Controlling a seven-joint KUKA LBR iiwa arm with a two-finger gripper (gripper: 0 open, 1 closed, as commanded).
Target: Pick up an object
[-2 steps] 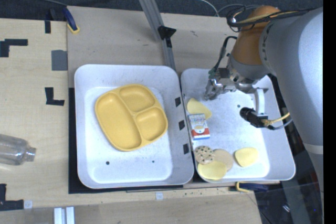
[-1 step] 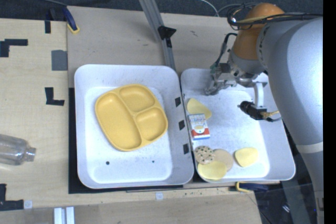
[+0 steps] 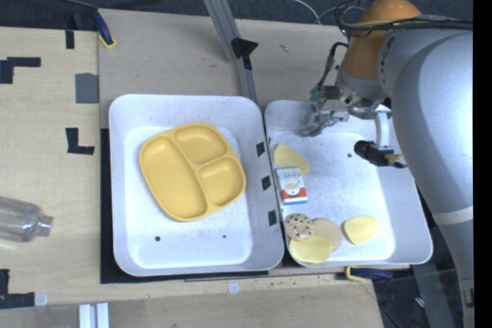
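My gripper (image 3: 314,124) hangs low over the far left corner of the right bin (image 3: 400,200), with nothing seen in it. Just in front of it lies a yellow wedge (image 3: 290,158), then a small white and red carton (image 3: 292,187). Near the bin's front edge sit a chocolate-chip cookie (image 3: 298,225), a tan disc (image 3: 327,231), a pale yellow piece (image 3: 310,250) and a yellow lump (image 3: 360,229). The gripper touches none of them.
The left bin (image 3: 127,165) holds a yellow divided plate (image 3: 192,170). A slanted metal pole (image 3: 219,4) stands behind the bins. A clear plastic bottle (image 3: 19,219) lies on the bench at far left. The grey arm (image 3: 438,119) covers the right bin's right side.
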